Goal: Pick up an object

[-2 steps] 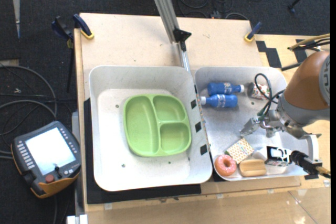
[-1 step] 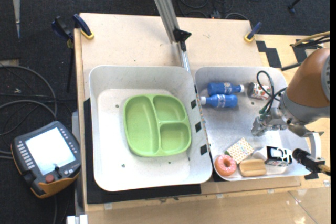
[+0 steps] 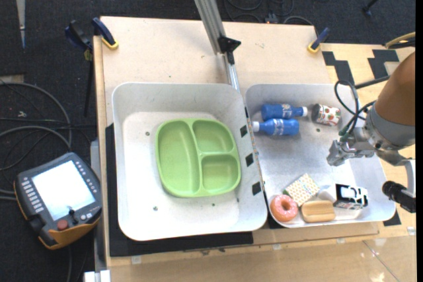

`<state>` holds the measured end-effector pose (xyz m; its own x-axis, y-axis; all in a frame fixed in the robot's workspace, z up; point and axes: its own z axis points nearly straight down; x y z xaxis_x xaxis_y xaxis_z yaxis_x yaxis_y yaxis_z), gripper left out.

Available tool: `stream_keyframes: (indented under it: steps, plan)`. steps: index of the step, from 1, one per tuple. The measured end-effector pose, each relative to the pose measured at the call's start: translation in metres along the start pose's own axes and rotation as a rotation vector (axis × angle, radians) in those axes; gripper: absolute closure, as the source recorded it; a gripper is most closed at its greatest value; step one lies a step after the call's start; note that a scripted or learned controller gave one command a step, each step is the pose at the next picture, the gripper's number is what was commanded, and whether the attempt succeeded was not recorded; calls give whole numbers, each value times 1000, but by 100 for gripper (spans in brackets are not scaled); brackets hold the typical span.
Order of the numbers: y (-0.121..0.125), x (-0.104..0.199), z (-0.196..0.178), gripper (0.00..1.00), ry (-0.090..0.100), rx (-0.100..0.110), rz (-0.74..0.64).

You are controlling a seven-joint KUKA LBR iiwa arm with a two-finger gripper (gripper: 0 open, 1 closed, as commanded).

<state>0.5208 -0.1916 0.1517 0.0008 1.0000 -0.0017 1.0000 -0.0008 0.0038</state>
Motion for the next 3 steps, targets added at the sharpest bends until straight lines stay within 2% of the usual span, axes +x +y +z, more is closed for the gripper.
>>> stream_keyframes:
  steps: [1, 3]
  plan:
    - [2, 0, -53, 100, -1, -2, -3]
    - [16, 117, -49, 100, 4, 4, -9]
